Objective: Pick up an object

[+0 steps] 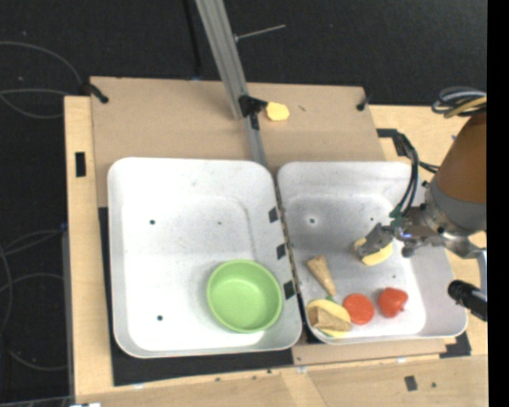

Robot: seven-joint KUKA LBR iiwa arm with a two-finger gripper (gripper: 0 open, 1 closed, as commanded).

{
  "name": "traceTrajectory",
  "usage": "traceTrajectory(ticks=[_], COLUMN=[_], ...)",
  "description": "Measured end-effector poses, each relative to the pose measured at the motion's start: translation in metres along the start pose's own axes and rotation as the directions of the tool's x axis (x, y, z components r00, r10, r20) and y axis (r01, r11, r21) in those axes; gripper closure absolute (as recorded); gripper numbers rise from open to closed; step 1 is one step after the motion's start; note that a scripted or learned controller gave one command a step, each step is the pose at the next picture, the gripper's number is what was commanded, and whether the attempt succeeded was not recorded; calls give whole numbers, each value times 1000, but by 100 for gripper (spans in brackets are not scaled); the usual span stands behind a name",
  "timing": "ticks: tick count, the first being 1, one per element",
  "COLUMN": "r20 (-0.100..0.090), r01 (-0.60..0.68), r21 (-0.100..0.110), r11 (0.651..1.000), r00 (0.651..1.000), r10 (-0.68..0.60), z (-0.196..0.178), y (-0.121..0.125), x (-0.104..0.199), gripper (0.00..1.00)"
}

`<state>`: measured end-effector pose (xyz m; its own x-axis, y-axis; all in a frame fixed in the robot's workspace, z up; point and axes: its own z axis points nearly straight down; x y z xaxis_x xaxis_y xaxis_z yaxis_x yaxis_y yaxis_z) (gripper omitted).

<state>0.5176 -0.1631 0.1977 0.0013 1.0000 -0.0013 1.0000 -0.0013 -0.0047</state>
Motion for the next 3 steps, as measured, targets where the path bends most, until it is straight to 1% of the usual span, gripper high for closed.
traceTrajectory(ticks=[1,2,3], r20=[0,-2,0], r01=[0,-4,3], r21=[0,-9,-11], r11=[1000,1000,1000], r00=[1000,1000,1000], r10=[0,4,-3], z=[56,42,-2], y=[8,11,13], x=[-5,-5,-9], gripper=[0,100,100])
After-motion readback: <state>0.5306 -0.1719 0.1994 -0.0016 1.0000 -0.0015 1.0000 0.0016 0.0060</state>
